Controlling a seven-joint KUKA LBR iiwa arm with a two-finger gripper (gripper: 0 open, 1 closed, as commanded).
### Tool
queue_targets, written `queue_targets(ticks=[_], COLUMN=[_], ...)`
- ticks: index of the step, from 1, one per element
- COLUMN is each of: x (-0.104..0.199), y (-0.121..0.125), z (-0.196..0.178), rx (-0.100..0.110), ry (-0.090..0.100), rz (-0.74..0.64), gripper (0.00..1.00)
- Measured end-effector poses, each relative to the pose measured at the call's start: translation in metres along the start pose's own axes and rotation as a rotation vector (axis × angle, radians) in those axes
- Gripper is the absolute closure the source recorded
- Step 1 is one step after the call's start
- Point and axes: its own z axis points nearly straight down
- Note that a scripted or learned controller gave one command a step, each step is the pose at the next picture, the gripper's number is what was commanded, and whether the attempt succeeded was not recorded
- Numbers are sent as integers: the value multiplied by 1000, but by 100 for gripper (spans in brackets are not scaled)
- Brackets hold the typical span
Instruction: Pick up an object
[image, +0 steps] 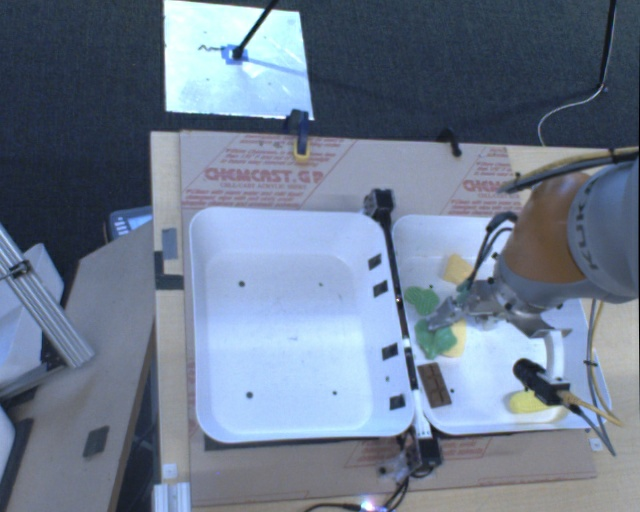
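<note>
One gripper (446, 318) is down in the right bin (486, 376), right at a green piece (430, 342). I cannot tell whether it is parted or closed, and nothing shows as held. Around it lie a yellow piece (458, 268), a brown block (433, 384) and a second yellow lump (523, 403). The left bin (290, 330) sits beside. By my judgement, the grasp and the lift are both not yet done.

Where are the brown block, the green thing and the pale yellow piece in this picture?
brown block (433, 384): camera view, middle of its top face.
green thing (420, 299): camera view, on its upper lobe.
pale yellow piece (457, 268): camera view, at its centre.
</note>
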Motion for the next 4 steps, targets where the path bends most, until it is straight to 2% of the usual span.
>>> queue_targets(ticks=[1, 2, 3, 4], x=[-56, -7, -62, -98], y=[5, -40, -48, 2], z=[-3, -1, -34, 1], rx=[-12, -7, -8, -8], ry=[-2, 0, -4, -4], rz=[3, -3, 3, -2], gripper=[0, 0, 0, 0])
